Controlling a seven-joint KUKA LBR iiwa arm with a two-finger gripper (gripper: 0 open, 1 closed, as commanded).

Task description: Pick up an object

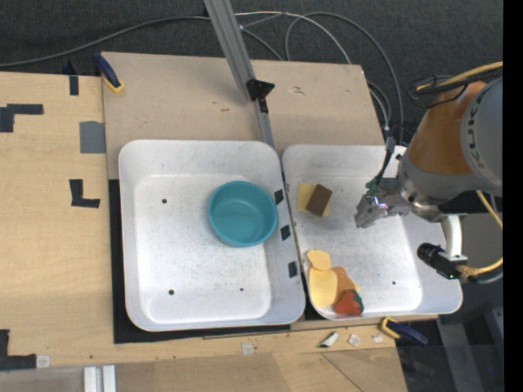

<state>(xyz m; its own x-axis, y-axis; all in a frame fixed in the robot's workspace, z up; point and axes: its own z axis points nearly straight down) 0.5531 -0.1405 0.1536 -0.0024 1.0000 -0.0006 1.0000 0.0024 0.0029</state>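
We see the gripper (369, 212) over the right bin (409, 300) near its right edge, finger state indiscernible, sponge (315, 199) near its left edge, bowl (242, 213) in the left bin (155, 260).

Two shallow white bins are shown side by side: a left bin (147, 243) and a right bin (409, 292). One teal bowl (242, 212) is counted in the left bin. One yellow-and-brown block (315, 198) and one cluster of yellow, orange and red pieces (333, 286), not separable into a count, are seen in the right bin.
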